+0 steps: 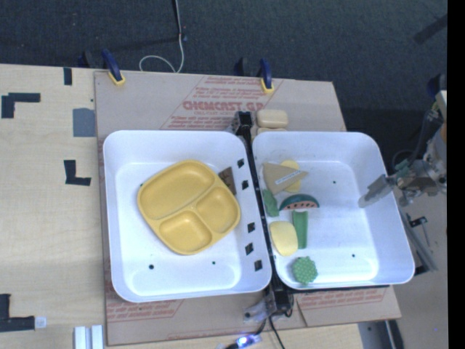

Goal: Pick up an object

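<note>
Red print on the cardboard sheet (pixel 218 104) under the bins is too blurred to read with any confidence. The left bin (pixel 120 195) holds a yellow divided plate (pixel 189 206), while the toy foods (pixel 287 209) to pick from crowd the right bin's (pixel 363 151) left side by the divider, leaving its right half bare. The gripper (pixel 374 190) hangs over that bin's right rim; whether it is apart or together, I cannot tell.

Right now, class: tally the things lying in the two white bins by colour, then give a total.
Yellow: 3, the divided plate, one piece and another
Green: 3, the round piece, one stick and another
Tan: 1, the wedge
Red and green: 1, the watermelon slice
Total: 8
</note>
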Motion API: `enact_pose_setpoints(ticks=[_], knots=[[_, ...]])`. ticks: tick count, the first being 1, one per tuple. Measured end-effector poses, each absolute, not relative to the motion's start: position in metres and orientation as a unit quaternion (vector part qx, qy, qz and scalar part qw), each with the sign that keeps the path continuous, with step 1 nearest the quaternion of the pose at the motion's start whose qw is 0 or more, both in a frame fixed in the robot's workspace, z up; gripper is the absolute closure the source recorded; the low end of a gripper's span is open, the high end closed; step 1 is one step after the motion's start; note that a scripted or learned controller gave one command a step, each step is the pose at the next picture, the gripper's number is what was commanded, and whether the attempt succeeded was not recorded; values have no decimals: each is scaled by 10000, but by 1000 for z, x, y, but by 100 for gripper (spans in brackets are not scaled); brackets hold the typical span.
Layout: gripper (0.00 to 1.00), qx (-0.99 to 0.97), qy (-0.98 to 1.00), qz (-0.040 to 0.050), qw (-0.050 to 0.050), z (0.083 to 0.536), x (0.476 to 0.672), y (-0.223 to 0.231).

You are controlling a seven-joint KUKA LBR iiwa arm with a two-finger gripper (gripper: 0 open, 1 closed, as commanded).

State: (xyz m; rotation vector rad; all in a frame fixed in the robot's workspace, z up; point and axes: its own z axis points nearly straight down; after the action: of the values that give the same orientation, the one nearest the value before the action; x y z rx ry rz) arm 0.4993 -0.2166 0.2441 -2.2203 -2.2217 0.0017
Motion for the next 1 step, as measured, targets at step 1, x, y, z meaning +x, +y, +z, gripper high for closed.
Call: enact_pose_setpoints(ticks=[1], knots=[[0, -7046, -7096, 20, 73, 147, 481, -126]])
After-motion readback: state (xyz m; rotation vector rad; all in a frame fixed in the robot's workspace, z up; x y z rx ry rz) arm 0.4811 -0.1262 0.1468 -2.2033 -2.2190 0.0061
